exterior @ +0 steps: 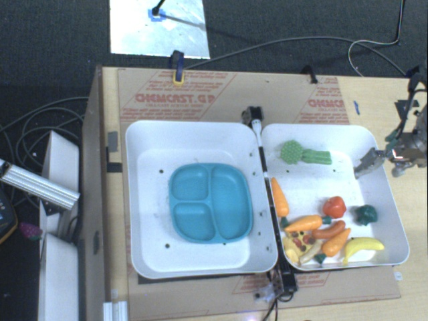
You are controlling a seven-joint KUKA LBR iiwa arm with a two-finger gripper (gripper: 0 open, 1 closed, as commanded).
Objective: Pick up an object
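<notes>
We look down at a slant on a bench with two shallow white bins side by side. The left bin holds a blue divided plate. The right bin holds all the toy food.

The gripper enters from the right edge of the view and sits over the upper right rim of the right bin. We see one grey finger reaching left and slightly down, with nothing gripped on it. We cannot tell how far the jaws stand apart.

We judge the nearest candidate to be the green broccoli, which lies to the left of the gripper in the upper part of the bin, well apart from the other toys. Its long axis runs left to right, head on the left, stalk pointing toward the gripper.

The rest lies below and to the left of the gripper, crowded in the bin's lower part: a red tomato, a dark green piece, a yellow banana, a carrot along the bin's left wall, and a tight heap of orange pieces with a pizza slice. The heap looks harder to grasp cleanly. Nothing stands between the gripper and the broccoli.
</notes>
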